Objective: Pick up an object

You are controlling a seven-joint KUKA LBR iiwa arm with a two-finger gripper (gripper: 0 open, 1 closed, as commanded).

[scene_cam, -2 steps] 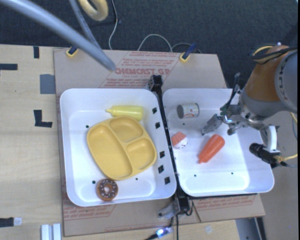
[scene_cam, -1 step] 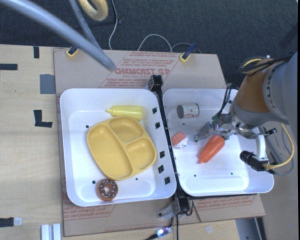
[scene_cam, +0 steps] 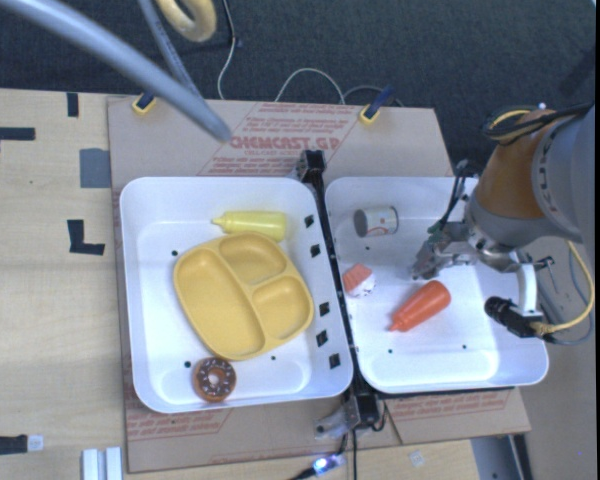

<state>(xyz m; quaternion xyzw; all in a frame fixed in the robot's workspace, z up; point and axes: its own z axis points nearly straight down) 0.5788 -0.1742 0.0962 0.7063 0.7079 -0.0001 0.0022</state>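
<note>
In the right bin (scene_cam: 435,368) lie an orange carrot (scene_cam: 420,306), a small red-and-white piece (scene_cam: 357,280) and a grey cylinder (scene_cam: 376,221). My gripper (scene_cam: 430,262) hangs low over this bin, just above and to the right of the carrot's thick end. It is seen from above, and nothing shows between its fingers. In the left bin (scene_cam: 145,368) rest a yellow divided plate (scene_cam: 243,295), a yellow bottle (scene_cam: 250,224) and a chocolate donut (scene_cam: 214,379).
The grey arm with its orange band (scene_cam: 510,183) reaches in from the right over the right bin's far edge. A black divider (scene_cam: 325,278) separates the bins. Cables (scene_cam: 540,318) loop near the wrist. A grey pole (scene_cam: 100,43) crosses the top left.
</note>
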